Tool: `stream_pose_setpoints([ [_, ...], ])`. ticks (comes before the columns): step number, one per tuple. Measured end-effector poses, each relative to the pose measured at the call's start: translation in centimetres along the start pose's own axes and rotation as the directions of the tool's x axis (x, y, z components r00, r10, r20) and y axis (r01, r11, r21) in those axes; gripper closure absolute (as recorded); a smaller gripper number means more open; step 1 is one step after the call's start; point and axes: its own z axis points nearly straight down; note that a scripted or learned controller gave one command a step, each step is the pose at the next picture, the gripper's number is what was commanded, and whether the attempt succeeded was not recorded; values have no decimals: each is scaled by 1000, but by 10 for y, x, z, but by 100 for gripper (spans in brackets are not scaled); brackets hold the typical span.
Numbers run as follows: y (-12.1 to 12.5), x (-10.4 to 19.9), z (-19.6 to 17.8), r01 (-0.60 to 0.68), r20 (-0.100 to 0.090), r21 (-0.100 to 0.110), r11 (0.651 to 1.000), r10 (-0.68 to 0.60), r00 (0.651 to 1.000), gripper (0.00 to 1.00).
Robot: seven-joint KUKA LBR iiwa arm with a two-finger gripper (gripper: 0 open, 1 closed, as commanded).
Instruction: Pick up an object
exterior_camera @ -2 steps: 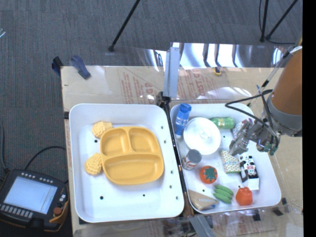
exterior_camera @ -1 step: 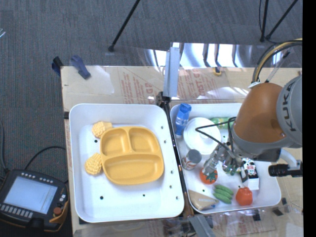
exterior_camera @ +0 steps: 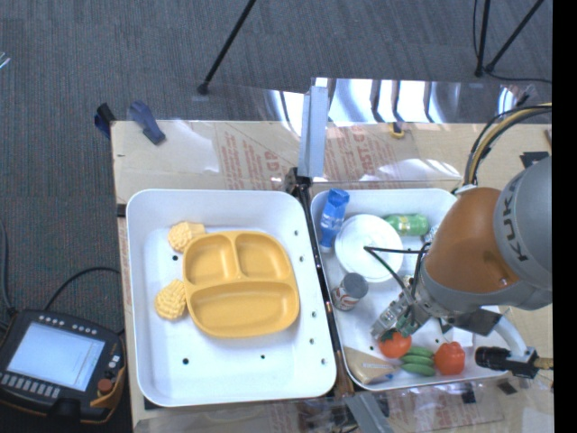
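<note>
My gripper [exterior_camera: 398, 323] reaches down into the right bin [exterior_camera: 361, 368] from under the grey and orange arm. Its tip sits right above a red-orange tomato [exterior_camera: 395, 345] near the bin's front. Beside the tomato lie a green pea pod [exterior_camera: 418, 362] and a second red tomato [exterior_camera: 449, 357]. Further back in the same bin are a small grey can [exterior_camera: 349, 290], a white bowl [exterior_camera: 367, 246], a blue bottle [exterior_camera: 332, 214] and a green bottle [exterior_camera: 407, 225]. The arm hides part of the bin's right side.
The left bin [exterior_camera: 149, 350] holds a yellow divided plate [exterior_camera: 240, 282] and two yellow waffle-like pieces [exterior_camera: 185, 235] [exterior_camera: 170, 300] at the plate's left. A tan wedge [exterior_camera: 370, 364] lies at the right bin's front edge. A teach pendant [exterior_camera: 59, 359] rests off the bench at lower left.
</note>
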Motion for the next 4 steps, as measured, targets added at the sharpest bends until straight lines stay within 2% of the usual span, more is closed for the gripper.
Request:
stream_pose_setpoints([
  [1,20,35,-126,-20,9,-10,1000,20,1000,100],
  [2,18,37,-122,-20,4,-2,1000,20,1000,0],
  [3,-19,1,0,61,2,-2,998,-61,998,0],
  [4,-20,0,-9,59,-1,-1,998,-59,998,100],
])
